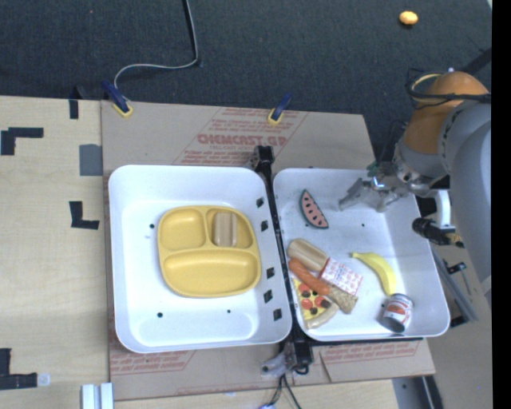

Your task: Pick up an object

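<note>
Cardboard covers the bench under both bins, and its near edge shows at the bottom of the view beside a pale wooden top marked with dark tape. Just above that edge lies the front of the right bin, where most of the toys crowd: a can in the near right corner, a pizza slice, a red-checked packet, a hot dog and a banana. They touch or overlap, apart from the can and banana, which sit a little clear. The left bin holds a yellow tray with a brown item in one compartment.

Farther back in the right bin a watermelon slice lies alone on bare white floor. Near it, to its right, the gripper hangs low over the back of the bin, fingers spread and nothing between them. The grey arm with its orange band comes in from the right behind it.

I judge this the approach step: nothing is grasped yet. The watermelon slice looks the closest and least cluttered choice, so the next move would call for shifting left, centring over it and descending before closing. It lies flat, so a grip may slip.

Beyond the bench, two clamps hold the cardboard's far edge, a white cable loops over dark carpet, and a small orange ball rests far off.
</note>
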Available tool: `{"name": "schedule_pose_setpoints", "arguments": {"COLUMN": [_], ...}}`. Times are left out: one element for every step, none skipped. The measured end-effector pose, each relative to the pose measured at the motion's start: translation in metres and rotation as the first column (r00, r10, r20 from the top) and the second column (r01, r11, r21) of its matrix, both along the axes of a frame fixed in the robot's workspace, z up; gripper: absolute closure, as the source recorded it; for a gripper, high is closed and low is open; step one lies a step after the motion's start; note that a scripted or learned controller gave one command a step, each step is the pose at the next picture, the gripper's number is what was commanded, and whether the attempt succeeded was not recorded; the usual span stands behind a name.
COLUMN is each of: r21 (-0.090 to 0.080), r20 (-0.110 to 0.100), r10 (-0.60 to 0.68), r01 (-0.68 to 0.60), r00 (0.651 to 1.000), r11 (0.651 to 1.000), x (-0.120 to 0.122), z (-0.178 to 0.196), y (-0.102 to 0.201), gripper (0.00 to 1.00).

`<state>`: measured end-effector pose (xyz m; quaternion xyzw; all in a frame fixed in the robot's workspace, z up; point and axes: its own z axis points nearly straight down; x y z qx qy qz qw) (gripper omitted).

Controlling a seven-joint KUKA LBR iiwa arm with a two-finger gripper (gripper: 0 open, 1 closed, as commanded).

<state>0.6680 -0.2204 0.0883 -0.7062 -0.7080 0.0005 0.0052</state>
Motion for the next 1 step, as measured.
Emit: {"name": "schedule_pose_setpoints", "arguments": {"r21": [-0.008], "r20": [0.011], "r10": [0.0], "r01": [0.0], "r00": [1.0], "r11": [1.0], "x": [0.0016], "z": [-0.0018], "y": [0.046], "gripper": [0.0]}}
